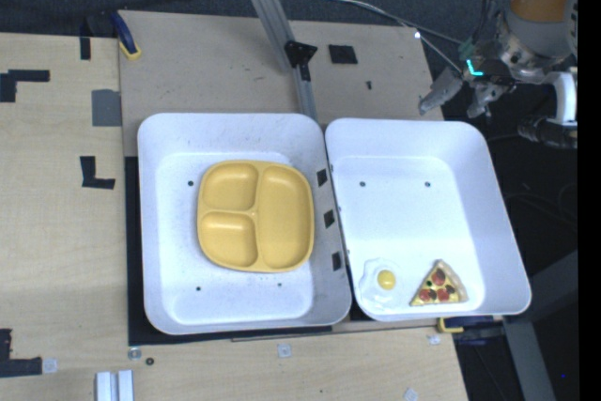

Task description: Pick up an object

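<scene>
Fingers [457, 97] look spread and hold nothing, hovering beyond the right bin's [413, 141] far rim; pizza slice [439, 285] and fried egg [379, 280] lie well below them at the near wall — probably light, stiff, flat plastic — pinch the pizza slice across its edges.

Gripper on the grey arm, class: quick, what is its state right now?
Gripper: open, fingers spread, holding nothing, above the bench beyond the right white bin.
</scene>
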`<state>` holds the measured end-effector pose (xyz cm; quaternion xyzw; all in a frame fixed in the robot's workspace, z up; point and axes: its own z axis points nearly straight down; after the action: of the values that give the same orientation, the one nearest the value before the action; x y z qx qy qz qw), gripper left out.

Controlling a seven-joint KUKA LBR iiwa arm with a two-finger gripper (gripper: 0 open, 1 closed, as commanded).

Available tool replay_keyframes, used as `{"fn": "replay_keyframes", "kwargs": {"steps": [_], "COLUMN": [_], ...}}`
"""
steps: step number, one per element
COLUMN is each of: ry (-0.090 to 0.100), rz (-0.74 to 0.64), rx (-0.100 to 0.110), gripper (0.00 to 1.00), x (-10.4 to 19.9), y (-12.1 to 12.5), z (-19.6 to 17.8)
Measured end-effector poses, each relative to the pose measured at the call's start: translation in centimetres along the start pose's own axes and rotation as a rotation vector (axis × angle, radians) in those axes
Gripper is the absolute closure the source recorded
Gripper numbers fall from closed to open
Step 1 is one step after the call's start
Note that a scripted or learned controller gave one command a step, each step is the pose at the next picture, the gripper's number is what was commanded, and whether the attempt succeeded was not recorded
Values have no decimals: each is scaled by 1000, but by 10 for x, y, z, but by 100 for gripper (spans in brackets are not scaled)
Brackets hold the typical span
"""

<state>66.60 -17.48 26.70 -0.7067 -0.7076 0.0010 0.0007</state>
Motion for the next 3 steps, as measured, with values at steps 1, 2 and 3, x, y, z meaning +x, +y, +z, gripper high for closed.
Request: {"fn": "replay_keyframes", "kwargs": {"steps": [1, 2, 3], "ry": [0, -1, 0], "rz": [0, 1, -1], "rx": [-1, 4, 4], "gripper": [0, 0, 0], "x": [0, -7, 3], "y": [0, -3, -4], "z": [-1, 61, 109]}}
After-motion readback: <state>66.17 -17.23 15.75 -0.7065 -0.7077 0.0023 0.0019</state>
